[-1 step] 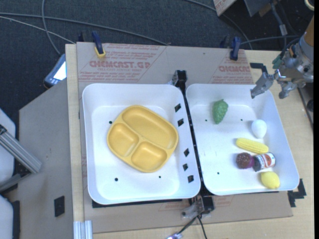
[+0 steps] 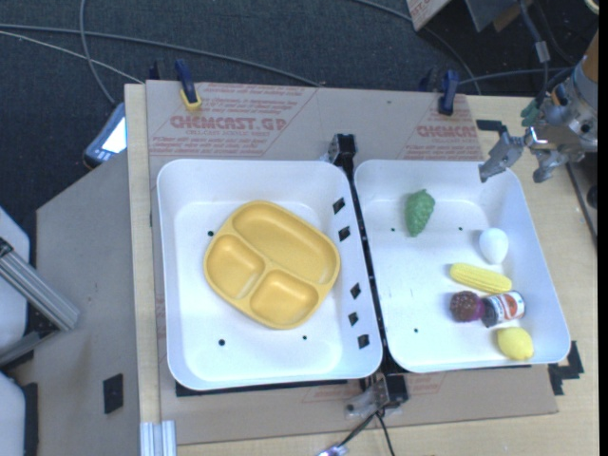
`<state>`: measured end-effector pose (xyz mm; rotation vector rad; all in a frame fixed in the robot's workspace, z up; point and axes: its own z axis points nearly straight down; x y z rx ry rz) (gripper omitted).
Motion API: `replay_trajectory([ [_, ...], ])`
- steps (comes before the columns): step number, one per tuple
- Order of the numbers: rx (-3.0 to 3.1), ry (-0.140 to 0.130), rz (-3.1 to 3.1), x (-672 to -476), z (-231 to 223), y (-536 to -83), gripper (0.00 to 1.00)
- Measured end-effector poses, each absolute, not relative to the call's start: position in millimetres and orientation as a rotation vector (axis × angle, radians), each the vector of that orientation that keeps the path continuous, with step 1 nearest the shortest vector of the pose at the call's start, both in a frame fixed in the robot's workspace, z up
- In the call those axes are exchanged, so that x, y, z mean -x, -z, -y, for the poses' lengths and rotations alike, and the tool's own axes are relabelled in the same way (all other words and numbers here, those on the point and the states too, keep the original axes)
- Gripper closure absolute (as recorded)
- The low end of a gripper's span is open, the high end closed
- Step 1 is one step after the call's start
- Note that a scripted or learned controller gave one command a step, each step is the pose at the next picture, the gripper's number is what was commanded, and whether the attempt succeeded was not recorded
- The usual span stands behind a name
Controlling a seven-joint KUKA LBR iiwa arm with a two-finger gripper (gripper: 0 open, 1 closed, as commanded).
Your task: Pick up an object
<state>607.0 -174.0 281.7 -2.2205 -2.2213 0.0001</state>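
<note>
2 bins (image 2: pixel 180 255), 1 yellow tray (image 2: pixel 271 264), 6 small items

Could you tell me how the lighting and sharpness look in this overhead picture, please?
In the camera view, light is even and bright; the right bin looks washed out, so the white egg barely stands out; the yellow plate casts a faint shadow; the gripper looks soft at the frame's edge.

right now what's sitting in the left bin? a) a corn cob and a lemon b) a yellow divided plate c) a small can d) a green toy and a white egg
b: the yellow divided plate lies alone in the left bin, while the green toy, white egg, corn cob, lemon and small can are all in the right bin.
</note>
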Motion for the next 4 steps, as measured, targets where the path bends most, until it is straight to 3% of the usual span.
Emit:
replay_trajectory([
  [3, 2.217, -0.005, 2.217, -616.0, 180.1, -115.2, 0.00],
  [4, 2.222, 0.002, 2.222, -618.0, 180.5, -131.0, 1.00],
])
